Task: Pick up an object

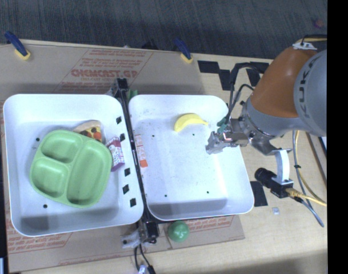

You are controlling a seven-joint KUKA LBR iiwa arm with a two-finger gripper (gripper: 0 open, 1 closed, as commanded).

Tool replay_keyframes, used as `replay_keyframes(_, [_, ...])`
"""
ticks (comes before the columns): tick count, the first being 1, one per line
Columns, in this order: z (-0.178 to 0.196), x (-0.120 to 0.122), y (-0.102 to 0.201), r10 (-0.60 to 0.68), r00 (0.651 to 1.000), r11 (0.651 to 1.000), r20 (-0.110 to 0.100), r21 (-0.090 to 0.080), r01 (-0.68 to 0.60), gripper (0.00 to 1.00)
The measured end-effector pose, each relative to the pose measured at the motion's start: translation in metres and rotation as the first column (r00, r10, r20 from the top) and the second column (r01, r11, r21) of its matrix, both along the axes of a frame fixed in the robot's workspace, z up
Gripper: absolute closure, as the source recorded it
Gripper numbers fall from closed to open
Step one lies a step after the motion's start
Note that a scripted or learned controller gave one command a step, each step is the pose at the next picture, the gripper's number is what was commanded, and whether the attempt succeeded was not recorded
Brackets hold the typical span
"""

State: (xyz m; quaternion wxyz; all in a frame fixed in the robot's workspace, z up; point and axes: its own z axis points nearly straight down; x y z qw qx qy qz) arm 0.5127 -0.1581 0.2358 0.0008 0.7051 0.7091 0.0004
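Crosswise, banana [190, 122], ends downturned.

A pale wooden bench [288, 241] fills the lower part of the view, and beyond its far edge lies dark grey carpet [134, 10]. A sheet of brown cardboard [105, 67] with red printing covers the bench's left and middle, held at its far edge by two blue clamps [18, 45]. Black square markings [219, 73] sit on the bench near its far right.

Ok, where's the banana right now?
The banana lies in the right bin, near its far edge, just left of the gripper.
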Motion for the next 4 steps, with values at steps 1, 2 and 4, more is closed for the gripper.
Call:
replay_keyframes(1, [-0.001, -0.036, 0.013, -0.001, 1.000, 1.000, -0.003, 0.000, 0.001, 1.00])
replay_keyframes(2, [-0.001, -0.036, 0.014, -0.001, 1.000, 1.000, -0.003, 0.000, 0.001, 0.00])
replay_keyframes(4, [-0.144, 0.072, -0.006, -0.001, 1.000, 1.000, -0.003, 0.002, 0.001, 0.00])
